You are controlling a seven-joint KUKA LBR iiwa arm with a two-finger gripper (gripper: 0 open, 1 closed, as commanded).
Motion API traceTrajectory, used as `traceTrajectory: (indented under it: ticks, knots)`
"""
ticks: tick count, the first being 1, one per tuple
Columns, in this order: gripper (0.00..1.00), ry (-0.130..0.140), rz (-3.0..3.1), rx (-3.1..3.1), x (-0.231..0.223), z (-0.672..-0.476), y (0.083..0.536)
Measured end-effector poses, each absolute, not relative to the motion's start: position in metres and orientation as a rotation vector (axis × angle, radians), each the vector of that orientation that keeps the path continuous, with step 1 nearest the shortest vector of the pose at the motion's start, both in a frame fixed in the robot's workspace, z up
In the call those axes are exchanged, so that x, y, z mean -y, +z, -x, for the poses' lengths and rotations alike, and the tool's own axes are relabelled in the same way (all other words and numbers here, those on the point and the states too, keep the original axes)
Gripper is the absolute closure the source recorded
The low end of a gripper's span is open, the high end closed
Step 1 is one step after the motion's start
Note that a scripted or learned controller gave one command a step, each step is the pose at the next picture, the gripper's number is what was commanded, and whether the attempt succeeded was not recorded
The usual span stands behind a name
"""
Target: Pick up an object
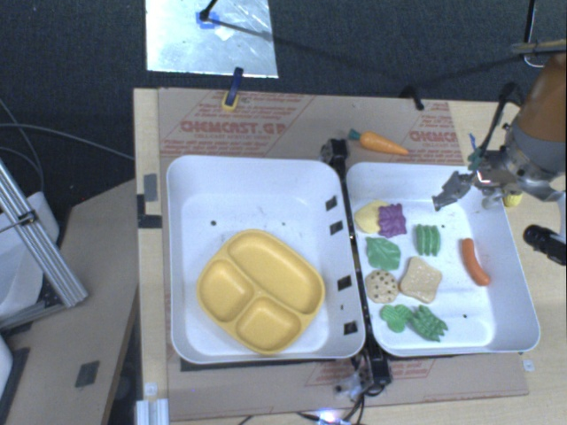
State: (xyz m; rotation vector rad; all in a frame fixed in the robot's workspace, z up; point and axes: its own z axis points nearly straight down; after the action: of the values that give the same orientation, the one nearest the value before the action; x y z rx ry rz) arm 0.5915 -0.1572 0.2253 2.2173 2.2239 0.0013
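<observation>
Toy food pieces lie scattered in the right bin (514,264), and any of them would serve as the object to pick up. Nearest the camera, a green leafy piece (418,321) sits by the bin's front wall, with a slice of toast (421,280) and a cookie (382,285) just behind it. Farther back are a green leaf (384,252), a bunch of green beans (428,238), an orange sausage (475,261) off to the right, and purple grapes (392,220) touching a pale yellow piece (369,213). All look like light, stiff plastic, likely smooth and apt to slip; the sausage stands apart from the rest and seems easiest to grip across its narrow middle. The left bin (190,237) holds a yellow divided plate (259,290). At the right bin's far edge the pincer (454,191) hovers with nothing between its fingers; whether they stand apart or together I cannot tell. Beyond, a carrot (381,142) rests on the surface (292,118).
</observation>
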Motion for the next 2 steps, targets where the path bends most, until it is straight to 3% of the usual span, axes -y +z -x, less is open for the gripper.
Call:
traceTrajectory:
  ticks: [1, 2]
  knots:
    - [0.00, 0.006, -2.222, -2.215, 0.209, -0.605, 0.081]
    - [0.00, 0.004, -2.213, -2.225, 0.122, -0.624, 0.086]
